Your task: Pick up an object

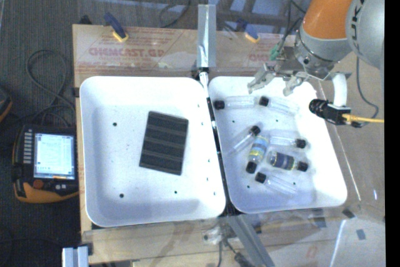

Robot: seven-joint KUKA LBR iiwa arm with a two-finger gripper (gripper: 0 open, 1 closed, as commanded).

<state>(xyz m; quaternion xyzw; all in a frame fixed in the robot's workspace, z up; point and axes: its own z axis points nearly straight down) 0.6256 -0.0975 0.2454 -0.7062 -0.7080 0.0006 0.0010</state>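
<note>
I see my end effector spread open and holding nothing, hovering over the right bin's far edge; clear vials lie scattered below, near the bin's middle.

Left bin open around dark ridged block, right bin crowded with vials

Two bins side by side on tabletop. In left bin: ridged pad, centred. In right bin: vials, clustered centre. Tool above right bin's far edge.
</note>
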